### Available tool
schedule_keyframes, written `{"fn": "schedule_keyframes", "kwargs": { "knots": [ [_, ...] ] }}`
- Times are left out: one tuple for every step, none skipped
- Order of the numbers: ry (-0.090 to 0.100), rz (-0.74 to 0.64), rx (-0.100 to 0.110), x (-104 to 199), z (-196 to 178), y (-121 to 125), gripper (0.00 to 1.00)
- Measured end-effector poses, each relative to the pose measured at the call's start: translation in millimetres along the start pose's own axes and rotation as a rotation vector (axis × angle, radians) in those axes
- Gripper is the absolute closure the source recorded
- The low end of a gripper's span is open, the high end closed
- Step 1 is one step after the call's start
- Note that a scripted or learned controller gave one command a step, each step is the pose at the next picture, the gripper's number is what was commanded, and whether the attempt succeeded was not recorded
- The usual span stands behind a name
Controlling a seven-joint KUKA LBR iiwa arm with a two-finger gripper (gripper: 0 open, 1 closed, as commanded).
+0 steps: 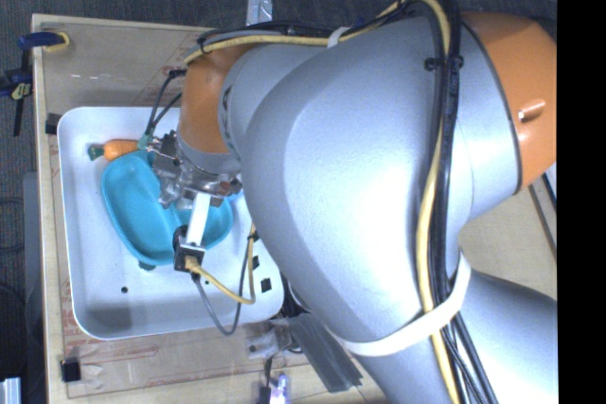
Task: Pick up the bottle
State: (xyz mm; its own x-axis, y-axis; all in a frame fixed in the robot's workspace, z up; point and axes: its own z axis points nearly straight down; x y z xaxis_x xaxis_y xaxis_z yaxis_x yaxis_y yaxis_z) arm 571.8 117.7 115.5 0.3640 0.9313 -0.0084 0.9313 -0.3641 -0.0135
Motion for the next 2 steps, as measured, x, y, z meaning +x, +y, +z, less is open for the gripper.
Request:
{"fn": "schedule_keyframes", "kwargs": {
  "knots": [
    [0.003, -0.568, -0.014, -54.2, -75.6, -1.5, 1.00],
    [0.001, -0.941, -0.013, -89.2, -110.4, -42.6, 1.00]
  ]
}}
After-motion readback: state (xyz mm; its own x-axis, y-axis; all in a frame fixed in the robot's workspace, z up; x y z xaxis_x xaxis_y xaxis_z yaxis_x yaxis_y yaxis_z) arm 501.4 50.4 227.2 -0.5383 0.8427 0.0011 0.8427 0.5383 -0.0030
